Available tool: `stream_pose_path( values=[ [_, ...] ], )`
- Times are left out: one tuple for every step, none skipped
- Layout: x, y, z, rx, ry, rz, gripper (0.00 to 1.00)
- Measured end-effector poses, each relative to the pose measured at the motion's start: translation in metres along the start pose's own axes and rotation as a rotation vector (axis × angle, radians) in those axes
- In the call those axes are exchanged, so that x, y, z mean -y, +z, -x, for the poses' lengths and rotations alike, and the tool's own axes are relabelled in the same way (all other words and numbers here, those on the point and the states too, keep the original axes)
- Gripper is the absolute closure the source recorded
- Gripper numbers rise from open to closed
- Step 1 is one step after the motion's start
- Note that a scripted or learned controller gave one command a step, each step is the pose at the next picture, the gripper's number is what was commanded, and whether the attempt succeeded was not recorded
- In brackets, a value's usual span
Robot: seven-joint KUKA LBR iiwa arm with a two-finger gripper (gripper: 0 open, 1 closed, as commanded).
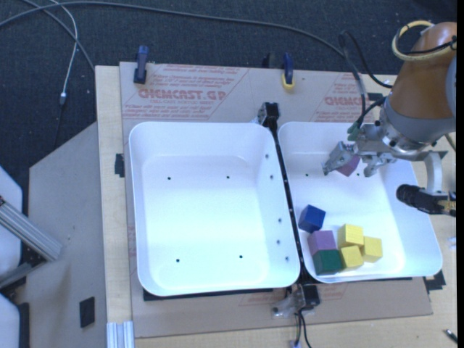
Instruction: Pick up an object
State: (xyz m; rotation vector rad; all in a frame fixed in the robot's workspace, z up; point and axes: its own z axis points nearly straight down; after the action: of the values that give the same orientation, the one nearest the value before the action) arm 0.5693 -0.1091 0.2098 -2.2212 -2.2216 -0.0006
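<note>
My gripper (354, 161) hangs over the upper part of the right bin (406, 216), below the grey arm with its orange band. A small purple block (349, 166) sits between its two fingers, lifted off the bin floor. Lower in the same bin lie a blue cube (312, 217), a purple cube (322, 241), a green cube (328, 261) and three yellow cubes (353, 235), bunched near the front wall.
The left bin (145, 216) stands next to the right one, with a black divider strip (284, 194) between them. Both rest on a cardboard sheet (196, 93) clamped at the back. Cables trail across the dark floor behind.
</note>
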Motion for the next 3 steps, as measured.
stream_pose_path(
  values=[
    [0.039, 0.127, 0.020, -0.001, 0.003, -0.009, 0.00],
    [0.050, 0.047, 0.107, 0.005, 0.007, 0.006, 0.00],
    [-0.005, 0.125, 0.071, 0.000, -0.004, -0.002, 0.00]
  ],
)
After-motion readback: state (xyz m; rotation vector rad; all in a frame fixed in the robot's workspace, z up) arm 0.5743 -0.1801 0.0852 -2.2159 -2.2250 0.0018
